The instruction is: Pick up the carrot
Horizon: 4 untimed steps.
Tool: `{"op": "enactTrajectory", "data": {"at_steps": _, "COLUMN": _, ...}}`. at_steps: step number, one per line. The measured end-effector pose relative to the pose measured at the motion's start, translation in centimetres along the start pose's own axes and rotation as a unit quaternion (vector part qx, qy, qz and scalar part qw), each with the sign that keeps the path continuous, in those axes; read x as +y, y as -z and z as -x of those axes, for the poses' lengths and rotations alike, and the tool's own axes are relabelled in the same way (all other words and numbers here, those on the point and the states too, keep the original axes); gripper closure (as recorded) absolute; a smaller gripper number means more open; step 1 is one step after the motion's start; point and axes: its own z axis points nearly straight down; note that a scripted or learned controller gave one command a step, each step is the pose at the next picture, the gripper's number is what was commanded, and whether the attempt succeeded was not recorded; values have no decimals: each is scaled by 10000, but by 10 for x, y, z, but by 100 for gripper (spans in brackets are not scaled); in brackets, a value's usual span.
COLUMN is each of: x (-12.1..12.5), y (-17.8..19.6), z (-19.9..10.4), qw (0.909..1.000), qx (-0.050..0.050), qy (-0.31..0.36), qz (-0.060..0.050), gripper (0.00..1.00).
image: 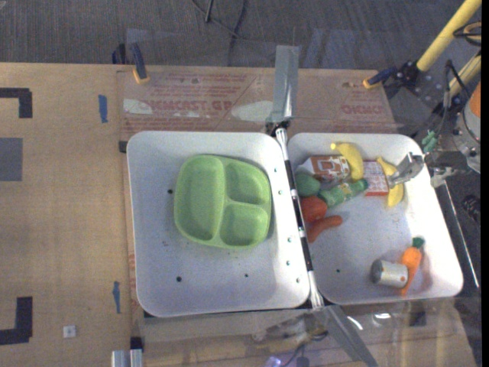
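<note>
Carrot (412,260) lies in right bin (359,277) (touching can (390,273)); gripper (409,167) above banana (394,183), finger state indiscernible.

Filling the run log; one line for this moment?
carrot: right bin, beside can | gripper: above banana | carrot not held

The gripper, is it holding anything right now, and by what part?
Nothing is held. The gripper hangs by a banana, far from the carrot.
</note>
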Motion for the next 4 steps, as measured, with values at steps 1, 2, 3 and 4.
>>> {"op": "enactTrajectory", "data": {"at_steps": 1, "x": -76, "y": -24, "z": 23, "qw": 9992, "qx": -2, "qy": 406, "qz": 4, "gripper": 0}}
{"op": "enactTrajectory", "data": {"at_steps": 2, "x": -80, "y": -105, "z": 41, "qw": 9936, "qx": 2, "qy": 1132, "qz": 1, "gripper": 0}}
{"op": "enactTrajectory", "data": {"at_steps": 3, "x": -77, "y": -142, "z": 36, "qw": 9924, "qx": 19, "qy": 1227, "qz": 23, "gripper": 0}}
{"op": "enactTrajectory", "data": {"at_steps": 4, "x": -77, "y": -133, "z": 38, "qw": 9927, "qx": 0, "qy": 1207, "qz": 30, "gripper": 100}}
